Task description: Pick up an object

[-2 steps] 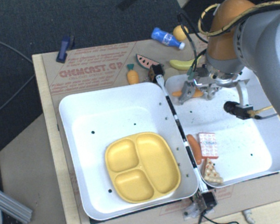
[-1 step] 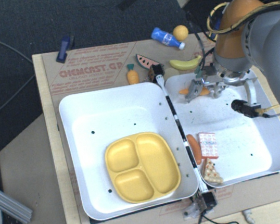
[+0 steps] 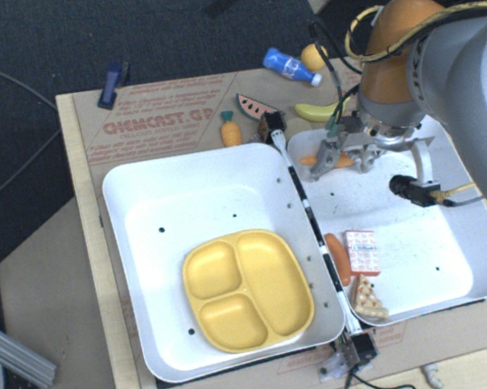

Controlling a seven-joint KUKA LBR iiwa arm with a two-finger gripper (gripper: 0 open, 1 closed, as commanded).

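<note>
My gripper (image 3: 350, 152) is down in the back left corner of the right bin (image 3: 476, 276), below the arm's orange band (image 3: 390, 51). A small orange carrot-like toy (image 3: 323, 163) lies right at the gripper's tip, partly covered by it. I cannot make out whether it is touching the gripper. Nearer the front of the same bin lie an orange sausage (image 3: 337, 257), a red and white packet (image 3: 362, 252) and a tan pizza-like slice (image 3: 366, 299), all along the left wall.
The left bin (image 3: 137, 215) holds a yellow divided plate (image 3: 246, 287). Behind the bins lie a banana (image 3: 315, 112), a blue bottle (image 3: 289, 65), a watermelon slice (image 3: 252, 105) and a small orange fruit toy (image 3: 231, 132). A black connector (image 3: 412, 190) hangs from the arm over the right bin.
</note>
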